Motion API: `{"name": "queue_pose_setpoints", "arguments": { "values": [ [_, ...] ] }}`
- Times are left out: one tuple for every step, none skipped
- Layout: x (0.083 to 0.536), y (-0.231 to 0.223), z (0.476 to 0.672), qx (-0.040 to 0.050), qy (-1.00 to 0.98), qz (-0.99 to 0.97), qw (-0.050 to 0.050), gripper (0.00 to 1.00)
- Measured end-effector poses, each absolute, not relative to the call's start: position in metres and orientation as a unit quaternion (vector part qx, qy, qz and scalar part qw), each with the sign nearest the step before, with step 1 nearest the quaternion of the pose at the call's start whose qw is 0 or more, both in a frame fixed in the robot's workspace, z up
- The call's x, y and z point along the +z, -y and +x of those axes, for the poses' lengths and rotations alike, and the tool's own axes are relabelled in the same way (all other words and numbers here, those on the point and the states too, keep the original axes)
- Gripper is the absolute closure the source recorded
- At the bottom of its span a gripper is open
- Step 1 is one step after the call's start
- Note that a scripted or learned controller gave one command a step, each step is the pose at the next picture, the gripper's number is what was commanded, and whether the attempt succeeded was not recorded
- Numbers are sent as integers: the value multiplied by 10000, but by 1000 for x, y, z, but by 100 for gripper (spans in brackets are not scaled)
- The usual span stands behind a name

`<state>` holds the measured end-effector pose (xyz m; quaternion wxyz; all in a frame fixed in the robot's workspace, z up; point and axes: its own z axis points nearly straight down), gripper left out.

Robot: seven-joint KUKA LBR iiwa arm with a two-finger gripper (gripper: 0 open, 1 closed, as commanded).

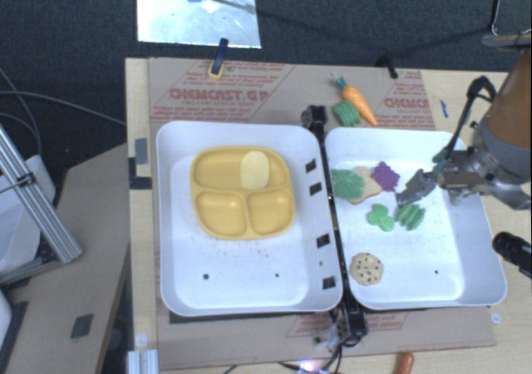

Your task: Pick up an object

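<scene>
**Almost on the green pods**

Right now the arm comes in from the right over the right bin [474, 281], and its gripper [413, 189] hangs low above the toy food. How far apart its fingers stand I cannot tell from where I'm looking, and I see nothing held between them. Nearest to it is the green pod piece [410, 215], lying just below the tip, toward the near edge of the bin, its long axis slanted. Beside that sits one green broccoli-like piece [381, 217]. Further left lie one purple grape bunch [385, 174] and one sandwich with a leaf [355, 184], touching. One cookie [366, 268] rests well apart, near the front. Outside, one carrot [359, 100] lies on the cardboard. One yellow tray [242, 192] occupies the left bin [179, 281].
</scene>
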<state>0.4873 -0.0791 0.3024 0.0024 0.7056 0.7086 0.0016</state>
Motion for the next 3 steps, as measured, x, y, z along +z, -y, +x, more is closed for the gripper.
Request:
{"name": "queue_pose_setpoints", "arguments": {
  "values": [
    [305, 86, 487, 8, -7076, 7066, 14, 0],
    [296, 110, 487, 3, -7070, 7072, 11, 0],
    [506, 75, 487, 75, -7100, 7041, 87, 0]
  ]
}}
